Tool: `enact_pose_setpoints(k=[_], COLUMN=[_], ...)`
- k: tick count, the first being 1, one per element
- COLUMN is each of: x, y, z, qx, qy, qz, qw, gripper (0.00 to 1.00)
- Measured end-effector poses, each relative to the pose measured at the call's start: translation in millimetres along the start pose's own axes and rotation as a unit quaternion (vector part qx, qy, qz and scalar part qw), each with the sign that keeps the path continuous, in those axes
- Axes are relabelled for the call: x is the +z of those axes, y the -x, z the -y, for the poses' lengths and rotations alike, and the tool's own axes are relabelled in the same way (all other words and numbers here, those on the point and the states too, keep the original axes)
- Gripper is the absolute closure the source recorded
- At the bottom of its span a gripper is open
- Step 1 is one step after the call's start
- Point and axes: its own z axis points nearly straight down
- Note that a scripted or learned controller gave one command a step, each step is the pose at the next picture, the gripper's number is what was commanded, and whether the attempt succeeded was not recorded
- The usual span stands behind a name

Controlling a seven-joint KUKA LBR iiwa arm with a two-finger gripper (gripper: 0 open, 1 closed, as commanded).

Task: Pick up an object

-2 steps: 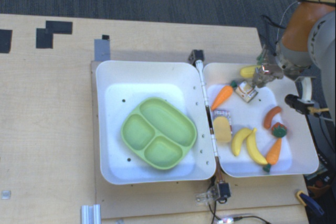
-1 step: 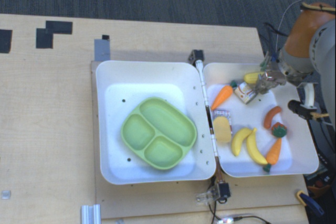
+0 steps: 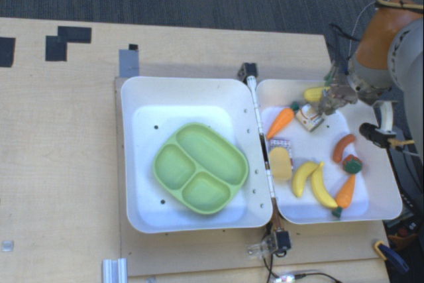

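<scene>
You have the bench [image 3: 59,162] spread under everything, pale wood with a few dark patches at the upper left. On it sit the two white bins side by side. The left bin [image 3: 142,142] carries a green divided plate [image 3: 200,168] with three compartments, lying a little below the bin's middle. The right bin [image 3: 377,202] holds the toy food.

The arm [image 3: 391,43] reaches in from the right, its orange band above the wrist, and its gripper [image 3: 329,100] hangs over the top edge of the right bin — you cannot tell from this angle how the claw stands, nor whether anything sits in it.

Just beside the gripper you see a yellow piece [image 3: 313,94] at the bin's upper wall and a small white-and-brown object [image 3: 307,118] below it; whether either touches the gripper is not clear. Left of those lies an orange carrot [image 3: 281,122], tilted toward the divider. Under it is a pale yellow block [image 3: 281,163] with a small pink-marked packet [image 3: 279,144] at its top. Two bananas [image 3: 313,182] lie together near the bin's lower middle. To their right a second carrot [image 3: 345,191] points downward, a red-and-green piece [image 3: 352,165] at its upper end, and a red sausage [image 3: 343,146] above that
</scene>
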Motion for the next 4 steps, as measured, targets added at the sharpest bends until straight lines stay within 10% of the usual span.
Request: enact_pose_setpoints(k=[4], x=[-14.8], y=[-2.2], z=[-1.9], qx=[0.0], qy=[0.005], qz=[0.0], qw=[1.0], gripper=[1.0])
